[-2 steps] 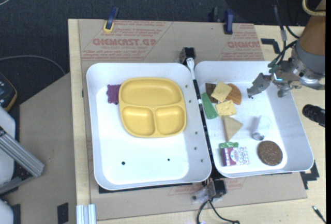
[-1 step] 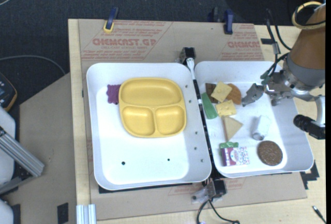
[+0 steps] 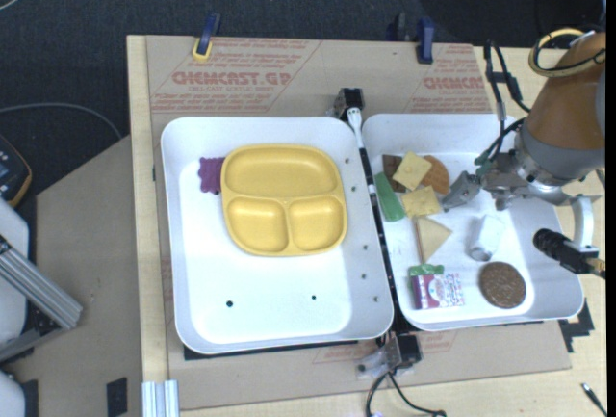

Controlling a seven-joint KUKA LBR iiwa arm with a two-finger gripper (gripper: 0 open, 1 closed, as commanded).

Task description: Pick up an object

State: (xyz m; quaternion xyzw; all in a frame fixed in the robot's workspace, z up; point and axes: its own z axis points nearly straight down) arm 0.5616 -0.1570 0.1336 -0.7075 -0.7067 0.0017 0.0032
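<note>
Cardboard-topped bench, two white bins: gripper point(image 3: 478, 186) hangs over the right bin point(image 3: 558, 301), opening unclear, nothing visibly held, just above a small pale translucent block point(image 3: 486, 236); best to descend squarely, straddling it clear of the brown round cookie point(image 3: 503, 284).

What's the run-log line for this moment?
pincer: over right bin, nothing visibly held | brown disc: in bin | yellow tray: left bin

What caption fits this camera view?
Arm over right bin of small items; yellow tray in left bin.
</note>
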